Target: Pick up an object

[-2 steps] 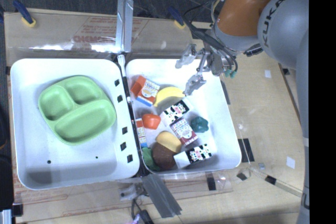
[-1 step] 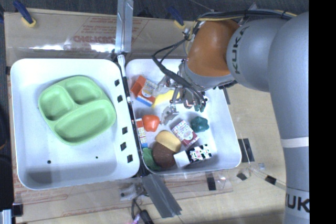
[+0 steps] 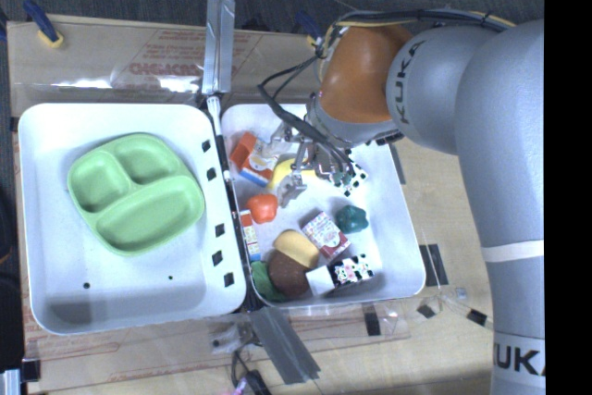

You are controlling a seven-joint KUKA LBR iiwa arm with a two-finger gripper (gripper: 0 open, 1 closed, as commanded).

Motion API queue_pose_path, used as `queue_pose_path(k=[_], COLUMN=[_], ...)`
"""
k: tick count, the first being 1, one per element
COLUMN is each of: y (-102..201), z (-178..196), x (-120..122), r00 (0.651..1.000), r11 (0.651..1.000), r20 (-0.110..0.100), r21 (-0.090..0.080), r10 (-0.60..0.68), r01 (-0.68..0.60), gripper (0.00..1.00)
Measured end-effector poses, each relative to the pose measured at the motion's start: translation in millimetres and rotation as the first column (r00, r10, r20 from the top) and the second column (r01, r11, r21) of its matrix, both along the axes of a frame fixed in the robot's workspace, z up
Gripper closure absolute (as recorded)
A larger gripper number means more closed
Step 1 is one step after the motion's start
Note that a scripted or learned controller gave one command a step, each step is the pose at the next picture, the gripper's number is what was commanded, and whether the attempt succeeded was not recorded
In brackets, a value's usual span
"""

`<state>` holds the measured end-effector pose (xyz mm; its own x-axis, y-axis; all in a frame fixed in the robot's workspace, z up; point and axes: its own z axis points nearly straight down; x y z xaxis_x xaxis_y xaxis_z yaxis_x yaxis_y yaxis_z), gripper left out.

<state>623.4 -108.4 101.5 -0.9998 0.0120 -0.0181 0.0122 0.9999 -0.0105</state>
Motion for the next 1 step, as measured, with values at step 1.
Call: queue_pose_path(k=[1], y=[-105.9], z=[1.5], x=[-38.5], r00=[0.991], r11=[0.991], r20=[0.002], r21=[0.0], r10=[0.135], r01=[-0.135], gripper=[0.0])
